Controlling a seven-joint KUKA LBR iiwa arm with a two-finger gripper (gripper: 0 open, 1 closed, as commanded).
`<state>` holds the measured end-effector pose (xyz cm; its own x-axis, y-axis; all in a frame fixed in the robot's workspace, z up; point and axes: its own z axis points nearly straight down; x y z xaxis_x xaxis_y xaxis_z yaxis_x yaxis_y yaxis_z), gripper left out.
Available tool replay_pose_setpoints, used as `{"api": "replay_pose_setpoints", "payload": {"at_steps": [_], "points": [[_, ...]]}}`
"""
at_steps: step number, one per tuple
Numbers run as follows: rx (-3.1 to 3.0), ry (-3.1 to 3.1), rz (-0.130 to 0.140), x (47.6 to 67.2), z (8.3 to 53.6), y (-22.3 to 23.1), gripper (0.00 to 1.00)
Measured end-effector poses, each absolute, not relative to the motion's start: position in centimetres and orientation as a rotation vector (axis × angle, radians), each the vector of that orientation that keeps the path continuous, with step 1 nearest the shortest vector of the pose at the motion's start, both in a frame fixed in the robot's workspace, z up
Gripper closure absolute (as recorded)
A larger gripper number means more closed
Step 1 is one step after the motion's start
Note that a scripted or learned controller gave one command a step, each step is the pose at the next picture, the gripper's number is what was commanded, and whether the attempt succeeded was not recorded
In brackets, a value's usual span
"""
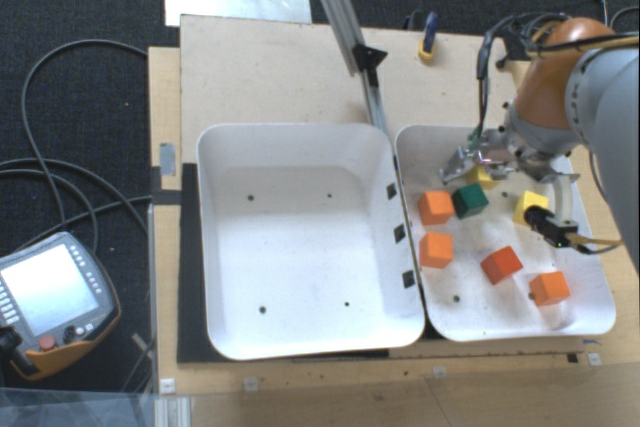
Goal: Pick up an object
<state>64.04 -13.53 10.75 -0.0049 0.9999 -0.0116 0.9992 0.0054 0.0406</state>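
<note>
The right bin (590,315) holds several small blocks. A green cube (470,202) lies beside an orange cube (435,207), with a second orange cube (436,249) just below them. A red cube (501,264) and a third orange cube (549,288) lie toward the front right. A yellow block (530,206) sits at the right, and another yellow piece (488,178) peeks out under the wrist. My gripper (468,165) hangs low over the bin's back part, right above the green cube. Nothing is seen held in it.
The left bin (215,215) stands alongside, sharing a middle wall with black clips (398,233). A slanted metal pole (335,0) crosses the back of the bench. A teach pendant (50,300) and cables lie on the floor at left.
</note>
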Motion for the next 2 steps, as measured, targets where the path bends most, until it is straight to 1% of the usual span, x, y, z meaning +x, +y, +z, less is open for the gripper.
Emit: {"api": "replay_pose_setpoints", "payload": {"at_steps": [1,2], "points": [[2.184,2.208,0.034,64.24,12.03,-13.46,1.00],[2.183,2.209,0.034,64.27,12.05,-13.42,0.00]]}}
